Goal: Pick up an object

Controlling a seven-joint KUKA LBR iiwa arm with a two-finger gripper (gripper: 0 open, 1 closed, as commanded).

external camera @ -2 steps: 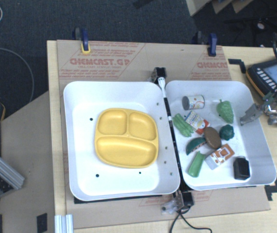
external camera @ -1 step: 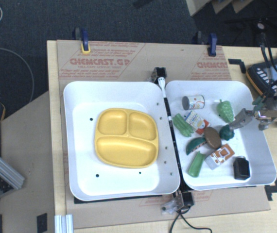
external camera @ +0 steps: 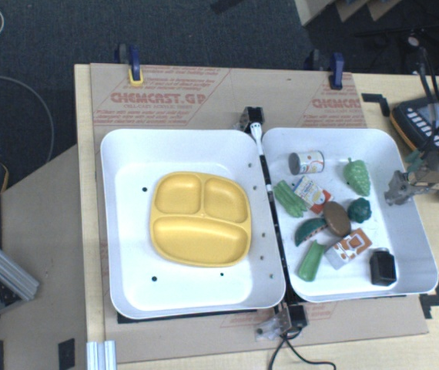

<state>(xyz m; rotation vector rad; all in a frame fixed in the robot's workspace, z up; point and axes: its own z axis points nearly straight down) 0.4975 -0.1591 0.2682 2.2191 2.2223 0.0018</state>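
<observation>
gripper at right bin's right rim; grasp state i cannot tell. small black plastic block looks light, rigid; i'd take its sides.

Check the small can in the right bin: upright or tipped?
Tipped. The can lies on its side near the right bin's far edge, its round end facing left and its side showing.

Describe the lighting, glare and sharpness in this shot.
Camera view: even, soft light, faint shadows; mild sheen on the yellow tray and white bin rims; small items in the right bin look soft; gripper at the right edge is blurry.
</observation>
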